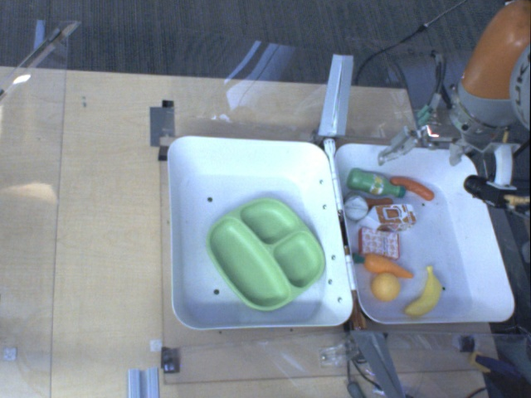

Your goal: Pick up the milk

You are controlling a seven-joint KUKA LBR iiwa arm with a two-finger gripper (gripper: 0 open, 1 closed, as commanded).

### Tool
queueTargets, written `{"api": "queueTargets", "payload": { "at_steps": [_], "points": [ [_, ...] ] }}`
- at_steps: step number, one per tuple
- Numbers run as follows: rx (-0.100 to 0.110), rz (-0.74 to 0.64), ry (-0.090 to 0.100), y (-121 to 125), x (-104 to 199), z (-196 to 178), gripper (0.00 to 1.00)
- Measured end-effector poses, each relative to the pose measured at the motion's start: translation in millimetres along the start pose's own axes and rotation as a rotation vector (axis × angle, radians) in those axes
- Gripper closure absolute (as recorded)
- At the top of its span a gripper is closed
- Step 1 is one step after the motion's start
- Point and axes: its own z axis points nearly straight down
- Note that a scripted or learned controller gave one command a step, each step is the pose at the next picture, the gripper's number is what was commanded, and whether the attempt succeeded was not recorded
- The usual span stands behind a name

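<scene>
- The surface [83, 222] is looking like pale matt wood.
- The bins [249, 160] are showing smooth white plastic.
- The green tray [265, 251] is looking smooth, faintly glossy plastic.

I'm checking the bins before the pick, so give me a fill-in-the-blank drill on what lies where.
1. The green divided plate lies in the ____ bin.
2. The banana lies in the right bin, right of the ____.
3. The green bottle lies beside a ____-coloured sausage.
4. The milk carton lies above a red-and-white ____.

Missing words: left; orange; orange; packet
</scene>
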Motion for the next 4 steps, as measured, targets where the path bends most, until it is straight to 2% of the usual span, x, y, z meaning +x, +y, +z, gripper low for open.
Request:
{"api": "queueTargets", "payload": {
  "at_steps": [1, 2, 3, 4],
  "points": [
    [-0.019, -0.117, -0.002, -26.6, 16.3, 102.2, 0.0],
    [-0.002, -0.143, 0.0, -83.1, 8.6, 113.3, 0.0],
    [-0.014, -0.145, -0.003, -79.0, 8.5, 99.4, 1.0],
    [-0.004, -0.011, -0.001, -59.4, 26.4, 16.4, 1.0]
  ]
}}
